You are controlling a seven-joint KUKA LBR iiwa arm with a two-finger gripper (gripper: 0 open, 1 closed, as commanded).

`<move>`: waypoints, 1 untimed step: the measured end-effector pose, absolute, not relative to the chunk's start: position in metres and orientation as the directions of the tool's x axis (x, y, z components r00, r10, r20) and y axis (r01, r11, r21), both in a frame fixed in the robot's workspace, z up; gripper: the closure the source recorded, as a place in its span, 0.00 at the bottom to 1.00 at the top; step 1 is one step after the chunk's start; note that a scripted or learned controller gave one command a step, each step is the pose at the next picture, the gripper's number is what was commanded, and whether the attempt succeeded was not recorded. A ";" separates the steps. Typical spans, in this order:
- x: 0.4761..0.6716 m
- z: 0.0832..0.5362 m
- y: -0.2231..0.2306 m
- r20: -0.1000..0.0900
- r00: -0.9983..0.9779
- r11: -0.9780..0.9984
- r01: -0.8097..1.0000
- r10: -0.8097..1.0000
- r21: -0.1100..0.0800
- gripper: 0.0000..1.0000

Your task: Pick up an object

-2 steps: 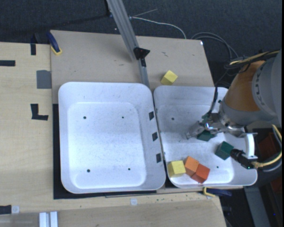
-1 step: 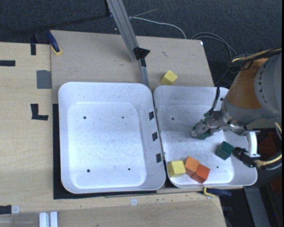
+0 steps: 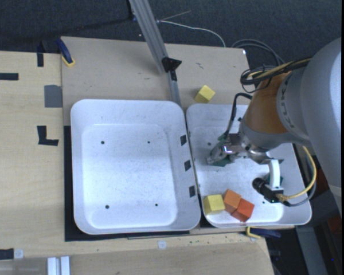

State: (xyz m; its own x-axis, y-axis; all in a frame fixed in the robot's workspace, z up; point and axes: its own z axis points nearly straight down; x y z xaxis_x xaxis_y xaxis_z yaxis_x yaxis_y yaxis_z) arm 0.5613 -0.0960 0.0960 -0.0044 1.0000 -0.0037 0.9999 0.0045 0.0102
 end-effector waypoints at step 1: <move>0.578 0.196 -0.015 0.003 -0.009 0.009 1.000 1.000 0.006 1.00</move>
